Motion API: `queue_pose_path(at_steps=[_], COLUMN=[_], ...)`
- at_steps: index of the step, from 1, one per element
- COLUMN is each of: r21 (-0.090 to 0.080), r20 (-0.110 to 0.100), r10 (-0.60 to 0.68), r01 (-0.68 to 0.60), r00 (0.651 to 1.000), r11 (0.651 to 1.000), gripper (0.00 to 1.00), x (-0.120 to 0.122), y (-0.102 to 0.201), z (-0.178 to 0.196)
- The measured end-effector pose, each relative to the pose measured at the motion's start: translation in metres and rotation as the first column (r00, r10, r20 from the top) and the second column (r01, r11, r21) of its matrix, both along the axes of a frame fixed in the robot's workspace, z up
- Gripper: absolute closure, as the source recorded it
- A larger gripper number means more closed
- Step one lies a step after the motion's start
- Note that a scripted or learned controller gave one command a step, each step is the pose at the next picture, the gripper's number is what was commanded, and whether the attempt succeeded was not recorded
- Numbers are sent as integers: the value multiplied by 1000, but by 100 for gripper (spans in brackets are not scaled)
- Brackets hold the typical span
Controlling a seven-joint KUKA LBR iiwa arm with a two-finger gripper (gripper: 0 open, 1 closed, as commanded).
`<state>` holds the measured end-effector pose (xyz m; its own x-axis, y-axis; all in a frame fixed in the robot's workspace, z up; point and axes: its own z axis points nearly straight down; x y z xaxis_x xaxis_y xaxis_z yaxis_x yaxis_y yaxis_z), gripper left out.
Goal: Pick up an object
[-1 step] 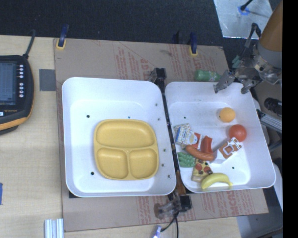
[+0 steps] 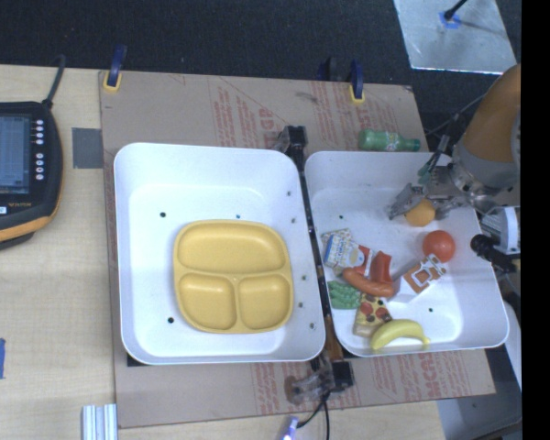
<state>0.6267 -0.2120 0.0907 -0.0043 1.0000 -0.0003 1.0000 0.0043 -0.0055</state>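
Observation:
My gripper (image 2: 423, 205) is low over the back of the right bin (image 2: 348, 177), reaching in from the right. Its grey fingers stand open, one on each side of a small orange fruit (image 2: 422, 214) lying on the bin floor. Whether they touch it I cannot tell. In front of it lie a red tomato (image 2: 438, 244), a small carton (image 2: 423, 274), a hot dog (image 2: 368, 282), a white packet (image 2: 339, 247), a pizza slice (image 2: 372, 313), a green item (image 2: 343, 294) and a banana (image 2: 400, 335).
The left bin (image 2: 147, 181) holds a yellow divided tray (image 2: 232, 275). A green bottle (image 2: 386, 140) lies on the cardboard behind the right bin. A control pendant (image 2: 14, 177) sits at the far left of the bench.

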Motion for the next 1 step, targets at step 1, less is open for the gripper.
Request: queue_pose_path(at_steps=[1], r21=[1], r20=[4], r10=[-1], r01=[1], r00=[1000], r11=[1000], gripper=[0], x=[30], y=[0], z=[2])
